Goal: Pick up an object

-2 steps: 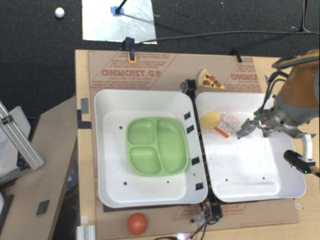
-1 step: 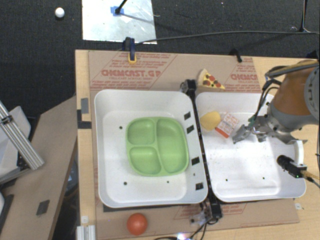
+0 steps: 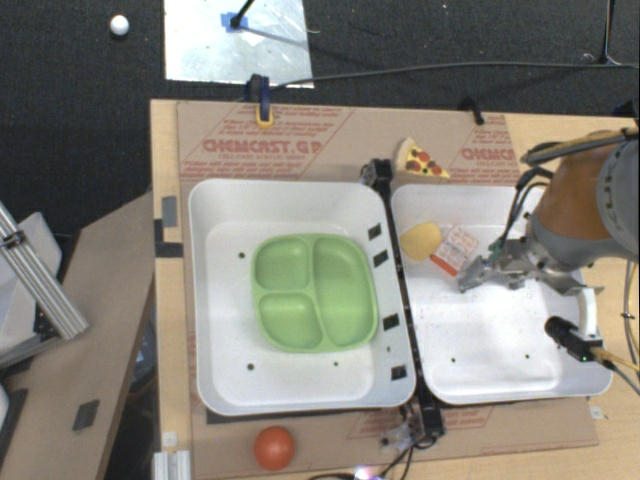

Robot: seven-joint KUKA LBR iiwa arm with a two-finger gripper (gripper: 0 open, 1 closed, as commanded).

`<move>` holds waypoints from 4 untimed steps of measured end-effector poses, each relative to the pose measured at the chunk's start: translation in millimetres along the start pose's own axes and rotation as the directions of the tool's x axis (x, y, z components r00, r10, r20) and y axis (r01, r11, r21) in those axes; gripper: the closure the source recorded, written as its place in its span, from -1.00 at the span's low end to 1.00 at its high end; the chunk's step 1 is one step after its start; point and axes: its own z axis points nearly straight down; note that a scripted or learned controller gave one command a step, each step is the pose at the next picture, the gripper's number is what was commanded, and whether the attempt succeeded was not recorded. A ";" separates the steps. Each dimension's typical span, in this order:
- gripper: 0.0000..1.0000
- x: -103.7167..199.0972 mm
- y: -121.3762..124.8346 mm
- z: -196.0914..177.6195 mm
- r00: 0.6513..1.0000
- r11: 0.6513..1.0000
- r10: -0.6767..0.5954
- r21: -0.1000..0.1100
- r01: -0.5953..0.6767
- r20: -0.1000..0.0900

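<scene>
In the right bin (image 3: pixel 500 368) a yellow rounded object (image 3: pixel 421 237) lies near the back left corner. Beside it, to the right, is a small red and white packet (image 3: pixel 455 247). My gripper (image 3: pixel 473 278) reaches in from the right and sits low over the bin floor, just in front of and slightly right of the packet. I see nothing held in it. The grey arm with its orange band (image 3: pixel 575 203) covers the bin's right side.
The left bin (image 3: pixel 215 228) holds a green divided plate (image 3: pixel 313 292). A toy pizza slice (image 3: pixel 421 160) lies on the cardboard behind the right bin. A red ball (image 3: pixel 274 447) rests in front of the left bin. Black clips line the divider between the bins.
</scene>
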 end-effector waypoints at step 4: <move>1.00 5.1 6.1 -175.2 1.000 1.000 -0.003 -0.008 0.003 0.002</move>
